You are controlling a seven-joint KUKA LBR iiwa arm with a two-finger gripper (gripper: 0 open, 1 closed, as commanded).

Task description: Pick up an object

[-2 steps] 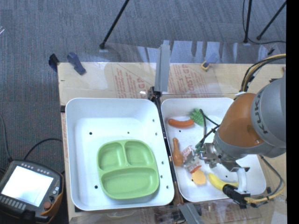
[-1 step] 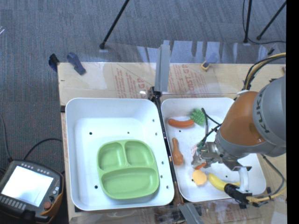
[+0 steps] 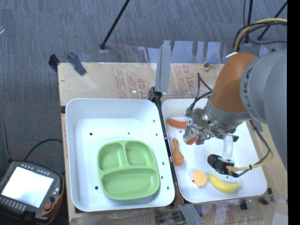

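My gripper (image 3: 193,136) hangs low over the upper middle of the right bin (image 3: 248,170), at the end of the grey arm with the orange band. A small red-orange piece (image 3: 191,141) shows right at its tip; whether it is gripped is unclear. An orange-red sausage shape (image 3: 177,123) lies just left of the gripper. A carrot (image 3: 176,152) lies by the bin's left wall. A round orange piece (image 3: 200,177) and a yellow banana (image 3: 224,183) lie near the front.
The left bin (image 3: 84,125) holds a green divided plate (image 3: 127,169). A black fitting with a yellow cable (image 3: 219,163) hangs from the arm above the banana. A grey post (image 3: 162,71) stands behind the bins.
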